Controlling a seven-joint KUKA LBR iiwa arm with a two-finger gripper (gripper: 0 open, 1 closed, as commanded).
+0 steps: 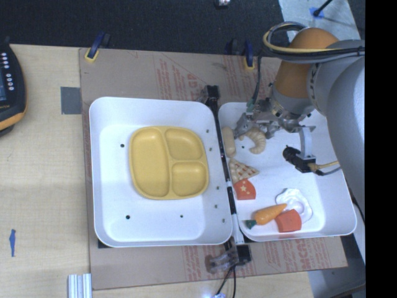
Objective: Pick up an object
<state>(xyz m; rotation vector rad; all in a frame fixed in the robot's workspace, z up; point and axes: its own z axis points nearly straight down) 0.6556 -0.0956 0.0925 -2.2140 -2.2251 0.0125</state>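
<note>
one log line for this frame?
phase: reaching | gripper: low in right bin, over croissant | grasp: unconfirmed | yellow tray: left bin

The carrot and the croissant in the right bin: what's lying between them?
In the camera view, a waffle piece and a red wedge lie between the croissant and carrot.

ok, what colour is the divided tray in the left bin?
Pale yellow tray, clearest in the camera view.

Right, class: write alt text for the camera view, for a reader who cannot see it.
A grey robot arm lowers its gripper over a croissant in the right bin, which also holds toy foods, including a carrot. The left bin holds a yellow divided plate.
</note>
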